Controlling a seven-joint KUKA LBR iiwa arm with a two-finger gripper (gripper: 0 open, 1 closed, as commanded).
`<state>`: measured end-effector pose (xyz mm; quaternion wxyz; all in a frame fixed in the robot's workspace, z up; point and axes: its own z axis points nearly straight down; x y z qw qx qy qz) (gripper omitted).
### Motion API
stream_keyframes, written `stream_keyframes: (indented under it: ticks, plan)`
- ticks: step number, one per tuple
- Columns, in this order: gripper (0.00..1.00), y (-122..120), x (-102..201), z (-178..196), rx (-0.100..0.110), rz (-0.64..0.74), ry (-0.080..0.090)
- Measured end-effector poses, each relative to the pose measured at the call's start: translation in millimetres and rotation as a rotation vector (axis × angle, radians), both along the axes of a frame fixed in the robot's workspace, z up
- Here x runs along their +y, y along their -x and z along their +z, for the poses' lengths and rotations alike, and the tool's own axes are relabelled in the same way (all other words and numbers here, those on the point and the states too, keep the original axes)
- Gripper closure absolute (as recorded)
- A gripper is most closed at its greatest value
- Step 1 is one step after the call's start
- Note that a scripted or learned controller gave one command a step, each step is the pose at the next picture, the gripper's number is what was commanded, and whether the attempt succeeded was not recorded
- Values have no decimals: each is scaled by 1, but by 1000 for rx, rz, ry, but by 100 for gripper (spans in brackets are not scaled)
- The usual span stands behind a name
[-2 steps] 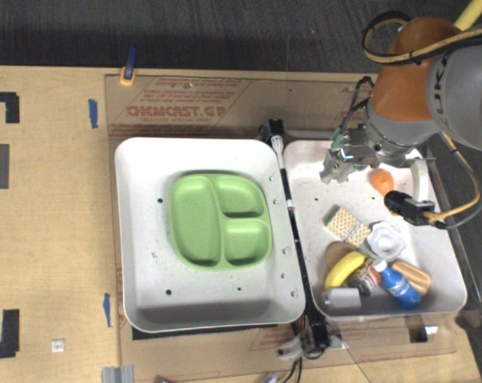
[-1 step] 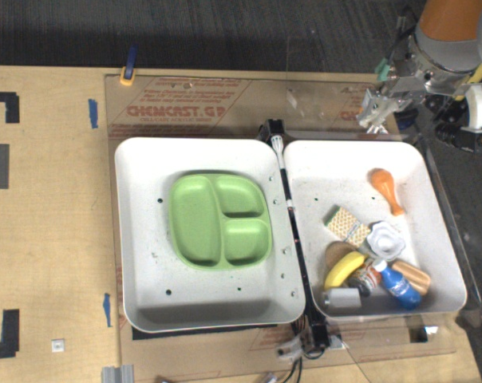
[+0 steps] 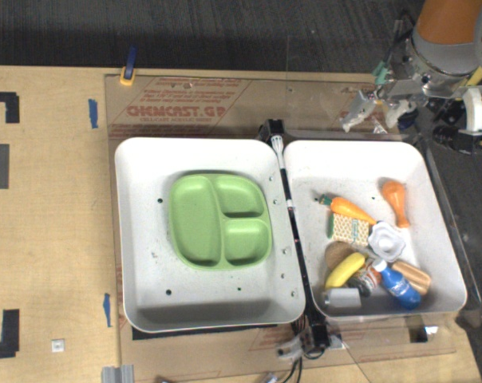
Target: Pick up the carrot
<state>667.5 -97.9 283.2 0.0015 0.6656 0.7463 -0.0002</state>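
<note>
Nearest the camera, a blue bottle (image 3: pixel 399 284) and a banana (image 3: pixel 344 269) are crowding the right bin's (image 3: pixel 440 194) front. Carrot (image 3: pixel 350 209) is lying just behind them, mid-bin, green tip toward the divider, touching a patterned sponge (image 3: pixel 352 229). Probably a light, rigid, smooth plastic toy, likely to roll; pinching across its thicker middle looks safest. Hand (image 3: pixel 367 115) is hovering beyond the bin's far rim, well apart; can't tell its grip state.
</note>
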Motion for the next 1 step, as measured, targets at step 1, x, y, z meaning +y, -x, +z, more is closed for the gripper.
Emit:
stream_keyframes:
  ticks: [1]
  plan:
    - [0, 57, -6, -143, 11, 129, -3]
